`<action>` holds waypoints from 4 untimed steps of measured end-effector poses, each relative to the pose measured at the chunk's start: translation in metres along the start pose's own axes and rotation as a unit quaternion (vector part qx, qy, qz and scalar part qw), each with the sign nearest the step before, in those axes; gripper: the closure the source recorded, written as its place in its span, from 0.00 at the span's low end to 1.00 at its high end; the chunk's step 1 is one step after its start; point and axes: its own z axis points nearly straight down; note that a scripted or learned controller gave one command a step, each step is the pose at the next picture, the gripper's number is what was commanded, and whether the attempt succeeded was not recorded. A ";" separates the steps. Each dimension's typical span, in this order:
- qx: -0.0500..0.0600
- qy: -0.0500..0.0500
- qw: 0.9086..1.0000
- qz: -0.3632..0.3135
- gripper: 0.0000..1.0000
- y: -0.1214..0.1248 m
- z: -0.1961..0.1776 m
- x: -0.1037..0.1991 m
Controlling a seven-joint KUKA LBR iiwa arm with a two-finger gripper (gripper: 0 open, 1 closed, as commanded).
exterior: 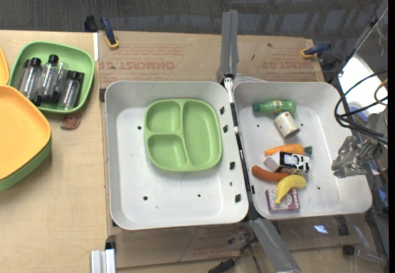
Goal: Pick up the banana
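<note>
A brown cardboard sheet [185, 58] is covering the tabletop [49, 222], and two shallow white bins are sitting side by side on it. The left bin [123, 204] is holding a green divided plate [183, 134]. The right bin [327, 197] is holding the banana [290, 186], which is lying near the front of the bin, its lower end resting on a small pink packet [284, 202] and its upper side touching an orange sausage-like toy [270, 173]. Just behind it a small black-and-white item [292, 160] and a carrot [287, 150] are lying, with a tan cup [286, 123] and a green bottle [274, 107] further back. The gripper [353, 160] is hanging over the right rim of that bin, well apart from the banana; whether it is spread or closed cannot be told. At the far left, a green tray of vials [52, 77] and stacked orange plates [21, 142] are sitting on the wood.
</note>
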 end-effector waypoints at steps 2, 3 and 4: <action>0.000 -0.002 0.983 -0.186 1.00 0.003 0.015 -0.118; 0.000 -0.001 0.957 -0.289 1.00 0.007 -0.003 -0.050; -0.001 0.000 0.947 -0.323 1.00 0.032 0.053 -0.009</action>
